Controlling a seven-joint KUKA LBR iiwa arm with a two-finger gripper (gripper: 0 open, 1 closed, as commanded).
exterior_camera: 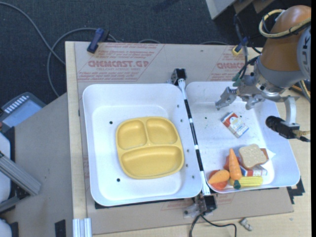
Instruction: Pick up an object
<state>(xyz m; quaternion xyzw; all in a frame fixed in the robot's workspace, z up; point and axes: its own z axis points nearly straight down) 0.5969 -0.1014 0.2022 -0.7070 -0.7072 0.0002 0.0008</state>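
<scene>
Two shallow white bins [98,102] sit side by side; the metal two-finger gripper [238,98] hovers spread and empty by the right bin's far edge. Best target: the small red-and-white carton [234,123] mid-bin; descend straight, straddling it.

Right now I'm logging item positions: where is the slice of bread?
The slice of bread lies in the right bin, near its front right corner, on top of the food pile beside the carrot.
</scene>
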